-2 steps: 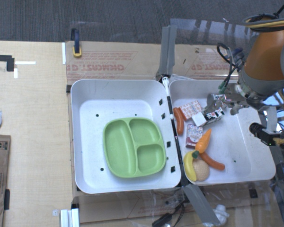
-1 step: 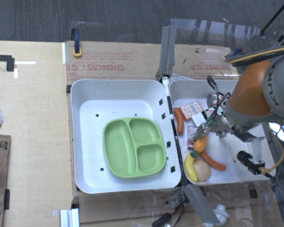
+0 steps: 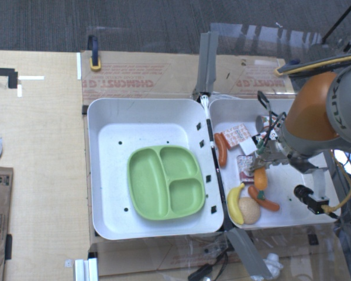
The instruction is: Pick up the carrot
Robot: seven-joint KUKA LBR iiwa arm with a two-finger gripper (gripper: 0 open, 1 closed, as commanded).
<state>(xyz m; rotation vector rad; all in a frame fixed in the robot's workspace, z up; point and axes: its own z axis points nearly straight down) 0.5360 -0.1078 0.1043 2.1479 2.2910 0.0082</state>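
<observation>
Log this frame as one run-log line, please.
arm: over right bin | gripper: just above carrot, grasp unconfirmed | banana: beside carrot | green plate: left bin

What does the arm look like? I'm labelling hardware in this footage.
The arm is grey, with a broad, rounded orange band above the wrist. Thin cables run by the wrist. The pincer is a small, dark metal part at its tip.
</observation>
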